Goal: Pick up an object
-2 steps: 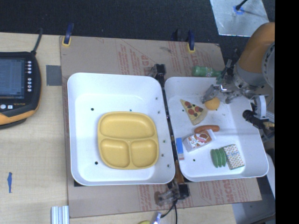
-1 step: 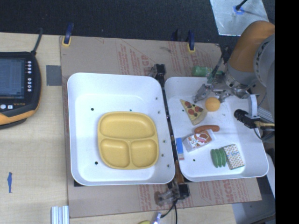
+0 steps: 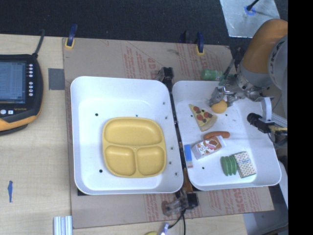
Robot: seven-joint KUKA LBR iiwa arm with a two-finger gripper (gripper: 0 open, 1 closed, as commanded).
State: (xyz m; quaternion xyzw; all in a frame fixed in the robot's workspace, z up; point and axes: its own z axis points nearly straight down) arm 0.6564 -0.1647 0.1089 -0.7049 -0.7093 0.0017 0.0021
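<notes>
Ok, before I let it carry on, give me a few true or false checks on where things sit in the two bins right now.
1. The yellow divided tray lies in the left bin. True.
2. The pizza slice lies in the left bin. False: it lies in the right bin.
3. The gripper is over the far part of the right bin, by a small orange-yellow object. True.
4. The green object lies on the yellow tray. False: it lies near the right bin's front edge, beside a patterned packet.
5. A sausage lies just beyond the red-and-white carton. True.
</notes>
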